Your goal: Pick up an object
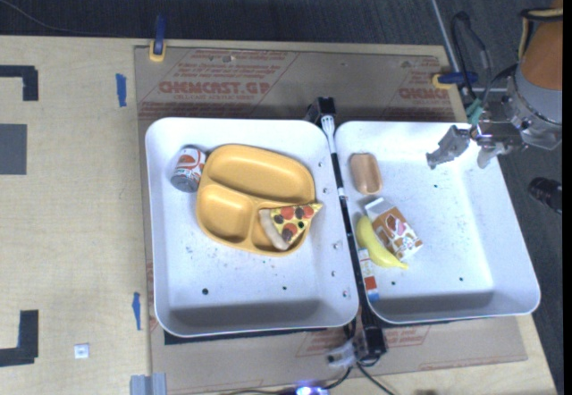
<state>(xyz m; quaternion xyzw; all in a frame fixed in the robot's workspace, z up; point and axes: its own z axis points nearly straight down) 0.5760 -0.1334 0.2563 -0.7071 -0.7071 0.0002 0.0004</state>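
My gripper [465, 148] hangs over the far right part of the right bin [465, 250], its two fingers spread open with nothing between them. Well to its left in that bin lie a hot dog bun [365, 172], a small brown and white carton [395, 233] and a banana [375, 246] partly under the carton. In the left bin [179, 286] a yellow divided plate [246, 192] holds a pizza slice [288, 223], and a soda can [187, 168] lies beside the plate's left edge.
The bins sit on a brown cardboard sheet [268, 76] on the wooden bench. A black divider clamp [323, 112] sits between the bins at the back. Blue and yellow clamps [159, 37] hold the cardboard's corners. The arm's wrist [536, 89] stands by the right bin's far corner.
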